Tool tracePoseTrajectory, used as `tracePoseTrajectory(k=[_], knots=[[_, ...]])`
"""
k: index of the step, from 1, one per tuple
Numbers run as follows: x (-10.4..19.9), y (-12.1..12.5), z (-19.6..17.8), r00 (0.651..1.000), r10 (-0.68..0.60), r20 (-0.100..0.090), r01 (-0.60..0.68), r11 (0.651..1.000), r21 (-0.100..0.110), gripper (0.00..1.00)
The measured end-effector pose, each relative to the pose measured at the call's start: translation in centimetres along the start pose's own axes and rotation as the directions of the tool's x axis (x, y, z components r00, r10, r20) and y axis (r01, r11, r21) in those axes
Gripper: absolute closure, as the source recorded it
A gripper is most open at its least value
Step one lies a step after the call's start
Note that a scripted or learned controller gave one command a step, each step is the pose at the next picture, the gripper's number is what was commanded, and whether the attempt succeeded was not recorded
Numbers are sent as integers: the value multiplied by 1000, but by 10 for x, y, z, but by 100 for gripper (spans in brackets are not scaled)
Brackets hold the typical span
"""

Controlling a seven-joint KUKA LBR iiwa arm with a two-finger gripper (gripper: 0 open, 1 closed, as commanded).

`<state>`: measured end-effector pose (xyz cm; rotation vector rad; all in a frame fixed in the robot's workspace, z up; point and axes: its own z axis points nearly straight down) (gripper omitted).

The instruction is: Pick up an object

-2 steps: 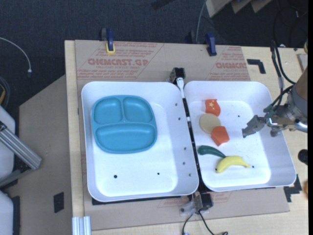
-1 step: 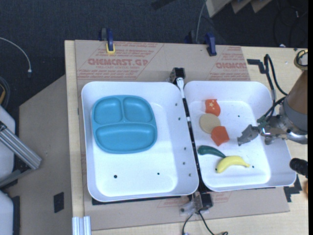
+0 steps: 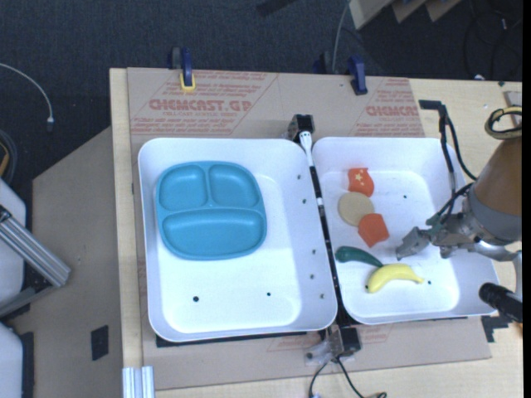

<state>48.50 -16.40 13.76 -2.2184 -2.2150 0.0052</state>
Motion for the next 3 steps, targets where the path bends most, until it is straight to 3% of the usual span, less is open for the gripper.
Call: tracePoseTrajectory(k=[1,2,3], knots=[[1,-1,53,1000,-1,-1,1,1000,0,0],[0,0,40,1000,0,3,0,1000,-8,100],[-7,1,-5,1000,-1,5,1,1000,-12,100]])
